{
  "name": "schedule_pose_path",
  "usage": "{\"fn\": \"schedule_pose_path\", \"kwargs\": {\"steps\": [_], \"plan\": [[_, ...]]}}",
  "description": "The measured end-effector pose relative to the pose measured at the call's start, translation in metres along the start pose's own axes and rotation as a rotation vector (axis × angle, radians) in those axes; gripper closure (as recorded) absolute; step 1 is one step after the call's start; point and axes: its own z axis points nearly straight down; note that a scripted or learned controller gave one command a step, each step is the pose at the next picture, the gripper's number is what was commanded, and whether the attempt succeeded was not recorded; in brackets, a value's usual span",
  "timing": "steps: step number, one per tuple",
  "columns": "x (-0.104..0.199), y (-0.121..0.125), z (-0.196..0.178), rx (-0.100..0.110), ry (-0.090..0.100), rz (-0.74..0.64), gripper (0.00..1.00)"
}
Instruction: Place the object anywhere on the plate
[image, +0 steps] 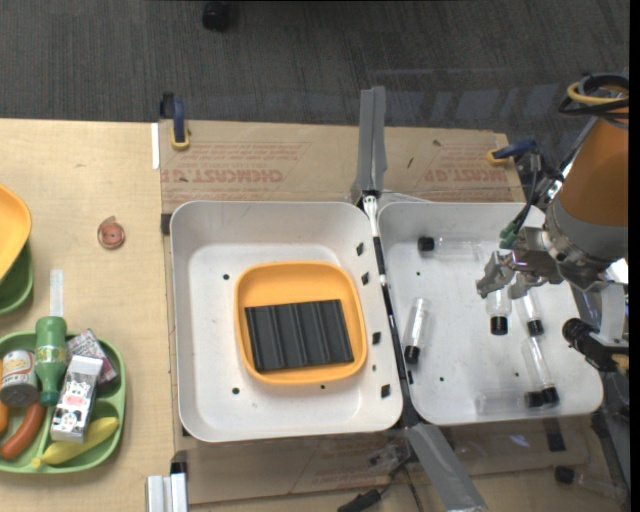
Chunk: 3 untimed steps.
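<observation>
Camera view has the hand (508, 272), grip state unclear, over the right bin (455, 395), the dark-slabbed orange plate (300, 282) sitting left.

Arm (600, 190) enters from the right edge of the camera view, upper half of frame. Orange band is uppermost, with the grey wrist section directly below it. Wrist points down and toward the left. Gripper (508, 283) sits at the low left end of the wrist, metallic, with cabling along its upper side. Fingers (492, 278) angle down-left; nothing visible between them. Finger spacing not resolvable at this angle.
</observation>
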Motion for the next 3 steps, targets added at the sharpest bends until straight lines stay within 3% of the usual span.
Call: {"fn": "schedule_pose_path", "kwargs": {"steps": [1, 3], "plan": [[-0.017, 0.047, 0.008, 0.0, -0.001, -0.266, 1.0], [-0.001, 0.124, 0.034, -0.003, -0.002, -0.664, 1.0]]}}
